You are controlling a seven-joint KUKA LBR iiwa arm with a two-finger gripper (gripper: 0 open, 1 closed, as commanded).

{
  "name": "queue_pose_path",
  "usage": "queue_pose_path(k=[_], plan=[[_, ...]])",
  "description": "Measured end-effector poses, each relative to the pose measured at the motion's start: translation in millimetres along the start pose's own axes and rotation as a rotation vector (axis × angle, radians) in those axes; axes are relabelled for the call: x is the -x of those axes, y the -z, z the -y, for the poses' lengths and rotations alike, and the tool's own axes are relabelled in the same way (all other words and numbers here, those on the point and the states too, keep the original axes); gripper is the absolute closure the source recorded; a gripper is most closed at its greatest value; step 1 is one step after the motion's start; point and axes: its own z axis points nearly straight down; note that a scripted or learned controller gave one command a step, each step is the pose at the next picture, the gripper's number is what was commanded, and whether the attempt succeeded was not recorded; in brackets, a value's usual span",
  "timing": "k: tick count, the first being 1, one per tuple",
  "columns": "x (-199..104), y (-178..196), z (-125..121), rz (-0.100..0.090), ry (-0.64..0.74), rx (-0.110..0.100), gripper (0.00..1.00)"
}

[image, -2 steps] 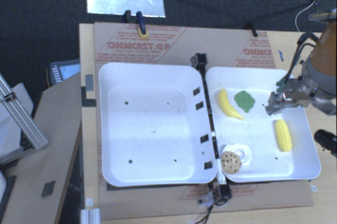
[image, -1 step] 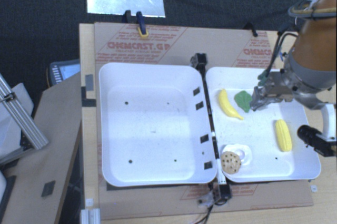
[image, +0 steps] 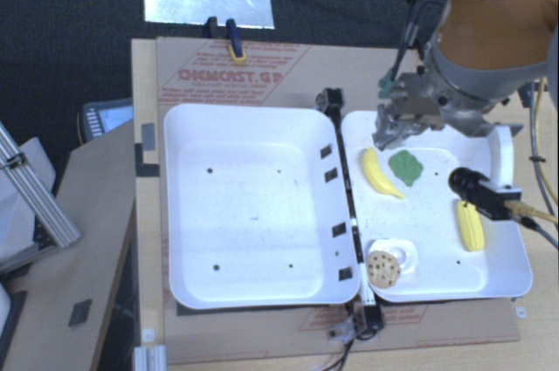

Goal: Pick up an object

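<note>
Arm bent over right bin (image: 511, 278), claw (image: 389, 132) above banana (image: 380, 172).

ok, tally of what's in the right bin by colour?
Yellow: 2, banana and corn
Green: 1, leafy piece
Tan: 1, cookie
White: 1, ring beside the cookie
Total: 5
</note>
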Motion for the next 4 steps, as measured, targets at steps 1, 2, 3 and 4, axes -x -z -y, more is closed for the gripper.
queue_pose_path(k=[1,2,3,4], plan=[[-49.8,128.5,9.4,-0.002,-0.002,0.008,1.00],[-91.7,149.1,28.8,0.001,-0.004,-0.005,1.00],[-93.7,133.2,28.2,0.003,-0.007,-0.008,1.00],[-140.4,148.2,27.7,0.000,-0.005,-0.006,1.00]])
